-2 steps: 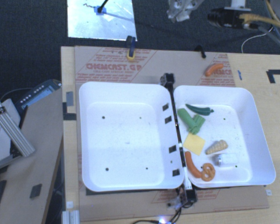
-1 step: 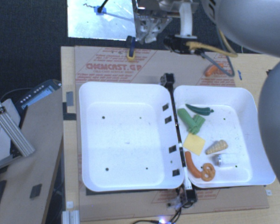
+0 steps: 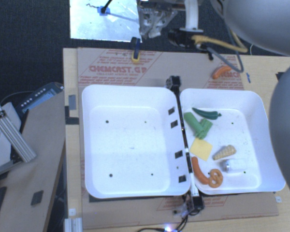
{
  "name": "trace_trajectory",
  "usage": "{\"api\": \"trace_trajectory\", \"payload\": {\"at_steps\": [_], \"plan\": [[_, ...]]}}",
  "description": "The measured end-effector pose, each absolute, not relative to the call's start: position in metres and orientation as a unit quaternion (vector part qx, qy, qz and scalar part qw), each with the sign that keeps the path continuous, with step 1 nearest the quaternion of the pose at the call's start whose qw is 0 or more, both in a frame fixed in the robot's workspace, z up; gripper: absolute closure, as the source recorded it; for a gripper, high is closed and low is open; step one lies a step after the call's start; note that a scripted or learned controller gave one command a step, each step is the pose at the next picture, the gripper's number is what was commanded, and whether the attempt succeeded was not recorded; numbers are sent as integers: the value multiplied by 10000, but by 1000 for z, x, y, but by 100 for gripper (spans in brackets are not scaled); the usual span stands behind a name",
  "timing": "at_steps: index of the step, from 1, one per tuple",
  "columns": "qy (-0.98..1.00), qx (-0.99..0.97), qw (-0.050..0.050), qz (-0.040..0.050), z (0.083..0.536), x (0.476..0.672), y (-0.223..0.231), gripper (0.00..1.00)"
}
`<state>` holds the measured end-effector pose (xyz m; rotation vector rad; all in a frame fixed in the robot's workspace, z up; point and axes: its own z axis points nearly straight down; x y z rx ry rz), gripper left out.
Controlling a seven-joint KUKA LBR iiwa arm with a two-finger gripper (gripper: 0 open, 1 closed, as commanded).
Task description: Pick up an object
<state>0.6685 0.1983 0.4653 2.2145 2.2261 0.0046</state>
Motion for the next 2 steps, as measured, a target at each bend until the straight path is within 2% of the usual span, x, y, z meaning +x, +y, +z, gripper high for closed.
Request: {"api": "trace_trajectory", "payload": {"at_steps": [1,2], "plan": [[7096,7046,-7,-6,412,668,236,100],[7096,7046,36,78,545,659,234,100]]}}
